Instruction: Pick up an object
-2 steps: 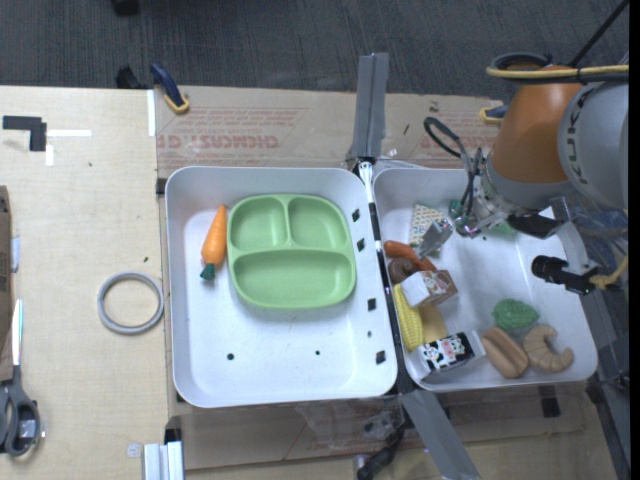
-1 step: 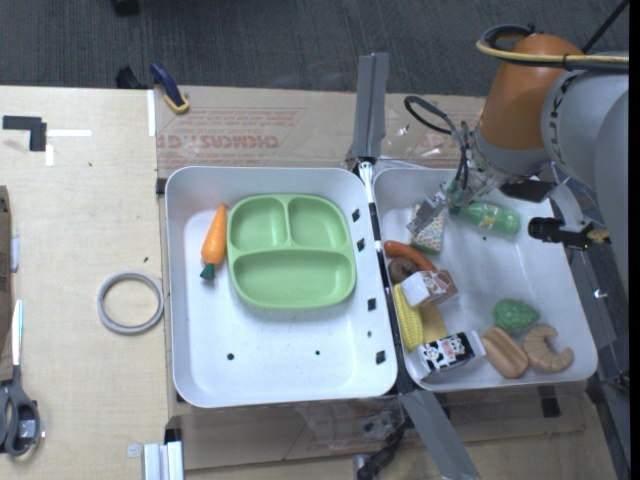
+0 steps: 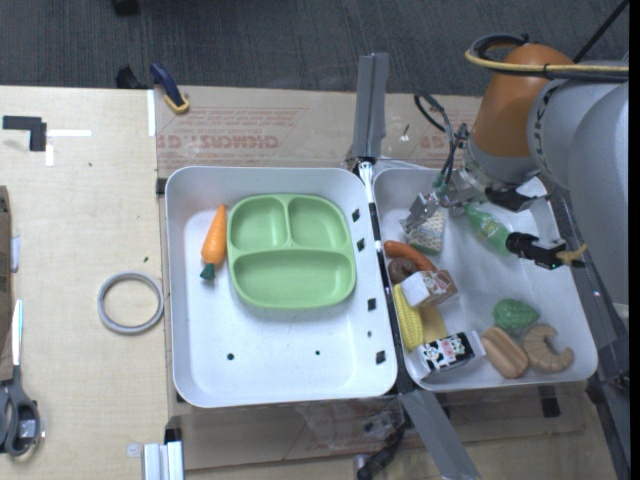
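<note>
The pale, dark-speckled wedge-shaped object (image 3: 431,234) lies in the back left part of the right white bin (image 3: 490,278), near the wall that this bin shares with the left white bin (image 3: 270,368). The gripper (image 3: 432,209) stands right over it, its metal tip at the object's upper end. The slant of the view does not settle whether they touch. I cannot tell whether the gripper is spread or closed, nor whether it has hold of anything.

Just right of the speckled object a clear green plastic bottle (image 3: 487,226) lies slantwise on the bin floor, below the arm's wrist. Just in front of the object an orange-red toy sausage (image 3: 408,253) lies by the bin's left wall. Nearer the front come a small brown and white box (image 3: 432,288), a yellow toy corn cob (image 3: 405,316) along the wall, a flat yellow packet (image 3: 434,322) beside the cob, and a black and white cow-patterned carton (image 3: 447,353) in the front left corner. At the front right a green leafy toy (image 3: 515,315) sits just behind a tan bread roll (image 3: 503,352) and a tan croissant (image 3: 550,348).

In the left bin a light green divided plastic plate (image 3: 292,278) lies flat, with an orange toy carrot (image 3: 213,238) just beside its left rim. On the bench left of the bins lies a grey ring of tape (image 3: 130,301).
</note>
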`<state>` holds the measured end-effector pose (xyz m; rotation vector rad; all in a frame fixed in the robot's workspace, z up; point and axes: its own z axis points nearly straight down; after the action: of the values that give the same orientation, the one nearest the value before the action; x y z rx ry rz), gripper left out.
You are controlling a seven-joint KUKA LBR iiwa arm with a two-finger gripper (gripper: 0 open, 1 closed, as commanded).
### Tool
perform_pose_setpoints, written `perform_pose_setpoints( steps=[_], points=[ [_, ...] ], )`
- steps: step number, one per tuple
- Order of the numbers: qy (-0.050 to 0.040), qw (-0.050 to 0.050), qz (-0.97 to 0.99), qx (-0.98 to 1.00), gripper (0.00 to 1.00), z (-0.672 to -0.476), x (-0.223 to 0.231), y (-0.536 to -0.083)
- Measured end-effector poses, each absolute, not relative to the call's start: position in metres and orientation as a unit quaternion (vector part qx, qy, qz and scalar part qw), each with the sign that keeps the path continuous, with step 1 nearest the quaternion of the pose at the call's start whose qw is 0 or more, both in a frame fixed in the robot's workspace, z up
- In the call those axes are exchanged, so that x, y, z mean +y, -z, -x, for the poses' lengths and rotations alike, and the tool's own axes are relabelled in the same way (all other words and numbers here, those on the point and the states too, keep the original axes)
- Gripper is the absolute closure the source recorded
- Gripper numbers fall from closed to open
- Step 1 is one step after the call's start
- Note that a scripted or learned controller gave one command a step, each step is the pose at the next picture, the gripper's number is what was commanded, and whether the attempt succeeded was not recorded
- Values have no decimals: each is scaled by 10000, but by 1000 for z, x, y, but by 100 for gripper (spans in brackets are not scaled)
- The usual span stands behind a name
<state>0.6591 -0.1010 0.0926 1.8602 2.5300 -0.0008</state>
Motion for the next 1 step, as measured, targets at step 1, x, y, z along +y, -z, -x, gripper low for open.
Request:
perform_pose_setpoints(
  steps=[1],
  points=[
    [7, -2, -6999, 7143, 0, -630, -101, -92]
  ],
)
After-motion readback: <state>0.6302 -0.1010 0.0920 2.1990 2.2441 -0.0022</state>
